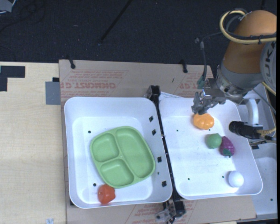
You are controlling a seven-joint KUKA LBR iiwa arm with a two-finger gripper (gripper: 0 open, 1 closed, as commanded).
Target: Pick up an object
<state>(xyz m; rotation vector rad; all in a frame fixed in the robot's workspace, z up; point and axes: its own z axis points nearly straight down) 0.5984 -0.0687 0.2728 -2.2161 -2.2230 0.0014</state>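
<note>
Hand [203, 105] poised just above orange object [203, 121], slightly toward its far side; finger gap impossible to tell; object roundish, no long axis.

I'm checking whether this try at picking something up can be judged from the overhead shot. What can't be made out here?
- The hand, camera view: small and dark just above the orange object; whether it touches that object cannot be told.
- Orange object: its upper edge is hidden by the hand.
- Red object in the left bin: too small to identify.
- Purple object and green ball: whether touching or only overlapping is unclear.
</note>
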